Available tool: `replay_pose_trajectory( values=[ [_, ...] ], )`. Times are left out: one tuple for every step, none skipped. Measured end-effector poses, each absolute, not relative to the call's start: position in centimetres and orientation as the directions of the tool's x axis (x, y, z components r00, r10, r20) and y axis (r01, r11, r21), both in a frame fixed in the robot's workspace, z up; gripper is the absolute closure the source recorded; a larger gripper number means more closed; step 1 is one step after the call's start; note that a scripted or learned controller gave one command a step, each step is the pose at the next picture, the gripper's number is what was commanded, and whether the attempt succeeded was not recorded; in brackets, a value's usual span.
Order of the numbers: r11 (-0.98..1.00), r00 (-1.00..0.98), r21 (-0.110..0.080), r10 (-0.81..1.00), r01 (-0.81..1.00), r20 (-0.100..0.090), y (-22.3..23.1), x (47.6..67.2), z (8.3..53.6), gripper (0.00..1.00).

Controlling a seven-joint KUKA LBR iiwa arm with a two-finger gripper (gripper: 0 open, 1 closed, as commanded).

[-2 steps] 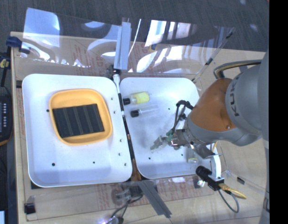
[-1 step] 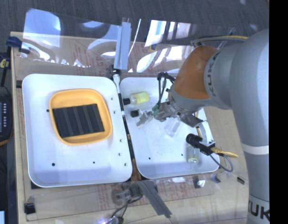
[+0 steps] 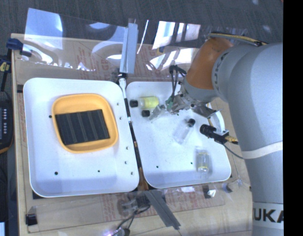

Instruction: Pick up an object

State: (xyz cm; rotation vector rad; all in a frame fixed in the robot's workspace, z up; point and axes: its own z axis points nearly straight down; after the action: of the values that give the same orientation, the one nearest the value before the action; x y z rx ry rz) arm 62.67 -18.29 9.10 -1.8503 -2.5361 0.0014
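Pincer [image 3: 167,107] low in the right bin [image 3: 156,173], near its back edge, on the grey arm [image 3: 249,97]. Cannot tell its opening or whether it grips anything. Yellow-green bottle [image 3: 148,102] just left of it. Clear bottle [image 3: 181,132] mid-bin; small clear jar [image 3: 203,160] toward front right. Left bin [image 3: 77,173] holds a yellow tray [image 3: 82,100] with a dark grid insert.

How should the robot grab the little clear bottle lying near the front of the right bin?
Probably across the middle of the clear bottle, coming straight down from above. It lies on its side alone on the floor of the right bin, with free space on both long sides, so fingers could close across its narrow width.
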Motion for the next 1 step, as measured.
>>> replay_pose_trajectory(
  values=[
    [0.397, -0.398, -0.014, 0.918, 0.918, -0.012, -13.09, 65.32, 9.35, 0.00]
  ],
)
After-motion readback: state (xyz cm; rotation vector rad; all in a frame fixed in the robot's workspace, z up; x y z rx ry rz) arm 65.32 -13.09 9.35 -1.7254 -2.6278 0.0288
